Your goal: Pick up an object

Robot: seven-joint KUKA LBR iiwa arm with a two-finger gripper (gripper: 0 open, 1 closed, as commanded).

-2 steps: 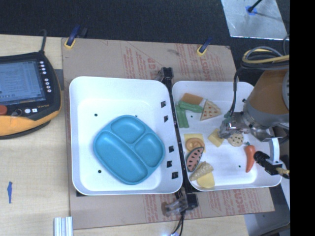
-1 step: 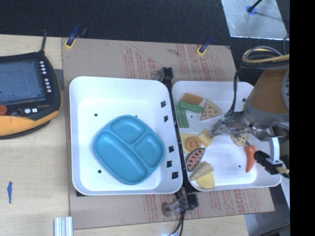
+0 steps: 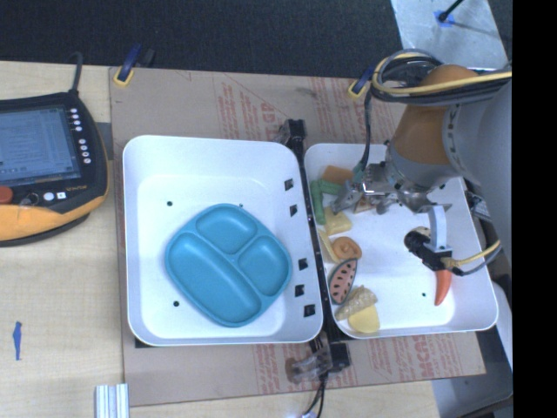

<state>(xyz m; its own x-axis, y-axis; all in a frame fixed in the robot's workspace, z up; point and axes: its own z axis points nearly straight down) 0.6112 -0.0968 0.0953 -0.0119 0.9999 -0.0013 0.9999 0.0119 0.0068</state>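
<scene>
My gripper point(image 3: 359, 197) reaches down into the upper left part of the right bin point(image 3: 396, 320), beside a green toy piece point(image 3: 332, 187) at the bin's left wall. Just below it lies a pale yellow piece point(image 3: 338, 225). Further down the left wall sit an orange spiral piece point(image 3: 347, 249), a dark red oval piece point(image 3: 342, 279) and a beige and yellow wedge point(image 3: 360, 310). An orange-red carrot-like piece point(image 3: 442, 287) rests near the bin's right side. The arm's grey body and orange band point(image 3: 435, 120) hide the bin's far right corner.
The left bin point(image 3: 144, 233) holds a blue divided plate point(image 3: 228, 264). A black clip with a yellow cable point(image 3: 426, 246) hangs off the arm over the right bin. A tablet in an orange-edged case point(image 3: 43, 168) lies on the bench at the far left.
</scene>
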